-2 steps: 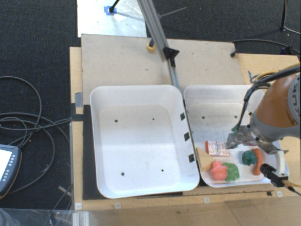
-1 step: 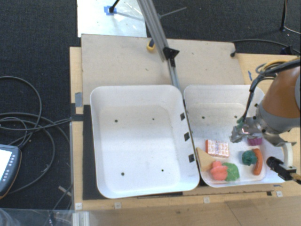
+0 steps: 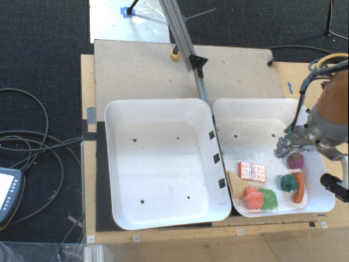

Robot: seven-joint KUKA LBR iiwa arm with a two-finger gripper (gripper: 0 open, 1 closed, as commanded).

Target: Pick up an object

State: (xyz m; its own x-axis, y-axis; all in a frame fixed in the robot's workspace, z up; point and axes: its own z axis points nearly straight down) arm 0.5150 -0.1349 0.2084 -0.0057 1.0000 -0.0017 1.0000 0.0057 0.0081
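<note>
My gripper [image 3: 287, 145] hangs over the right side of the right bin [image 3: 245, 113], reaching in from the right edge. Directly below it is a small purple object [image 3: 295, 160], very close to the gripper or touching it; I cannot tell whether it is held. On the bin floor in front lie a pink-and-white box [image 3: 252, 171], a red-orange object [image 3: 252, 197], a light green object [image 3: 268, 200], a dark green object [image 3: 288, 183] and an orange carrot-like piece [image 3: 298, 188].
The left bin [image 3: 117, 162] stands beside the right one, their walls meeting in the middle. A tan wedge [image 3: 235, 183] lies by the right bin's left wall. A grey metal pole [image 3: 182, 34] slants across the bench's back. Cables lie on the floor at left.
</note>
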